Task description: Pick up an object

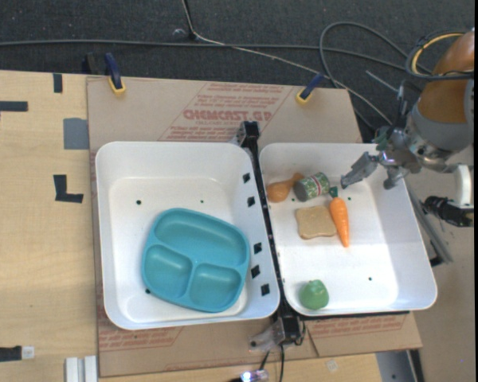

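While the grey arm with its orange band [450,70] reaches in over the right edge of the bench, its two-finger gripper [374,172] hangs above the far right part of the right-hand shallow white bin [398,253]. Two dark fingers [352,173] appear splayed apart with nothing between them, so the jaws read as released.

Within this bin, five items lie loose. A green-and-white cylindrical can [312,186] rests on its side near the far edge, with a small orange-brown rounded item [281,190] just beside it toward the divider. A tan slice of toy bread [314,222] lies nearer the middle, and an orange toy carrot with a green top [339,220] lies just beside its right edge, pointing toward the near edge. A green round toy fruit [314,294] sits at the near edge, well apart from the others.

Beside it, the left-hand shallow white bin [119,213] holds a teal plastic tray with three compartments [195,259], lying flat toward the near edge. Both bins sit on a brown cardboard sheet [215,110] held by two blue-and-yellow clamps [112,73] at its far edge.
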`<state>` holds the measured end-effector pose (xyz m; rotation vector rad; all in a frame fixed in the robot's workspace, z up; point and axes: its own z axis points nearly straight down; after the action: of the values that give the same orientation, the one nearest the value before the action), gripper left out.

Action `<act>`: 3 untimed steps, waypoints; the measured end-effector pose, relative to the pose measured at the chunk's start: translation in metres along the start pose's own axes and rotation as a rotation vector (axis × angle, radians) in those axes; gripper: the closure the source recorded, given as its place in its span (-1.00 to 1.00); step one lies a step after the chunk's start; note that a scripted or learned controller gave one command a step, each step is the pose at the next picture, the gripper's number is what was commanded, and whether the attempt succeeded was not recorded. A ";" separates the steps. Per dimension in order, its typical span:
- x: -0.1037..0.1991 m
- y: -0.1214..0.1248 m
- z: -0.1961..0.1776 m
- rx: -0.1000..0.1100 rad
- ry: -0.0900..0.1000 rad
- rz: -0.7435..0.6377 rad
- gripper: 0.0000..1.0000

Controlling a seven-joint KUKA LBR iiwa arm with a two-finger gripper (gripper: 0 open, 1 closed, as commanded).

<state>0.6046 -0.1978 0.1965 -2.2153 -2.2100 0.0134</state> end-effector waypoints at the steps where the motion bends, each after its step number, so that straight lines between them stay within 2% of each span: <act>1: 0.000 0.003 -0.008 -0.013 -0.003 -0.004 -1.00; 2: 0.005 0.005 0.036 -0.010 -0.002 -0.004 -1.00; 3: 0.007 0.002 0.101 -0.007 -0.002 -0.004 -1.00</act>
<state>0.6053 -0.1907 0.0952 -2.2155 -2.2184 0.0077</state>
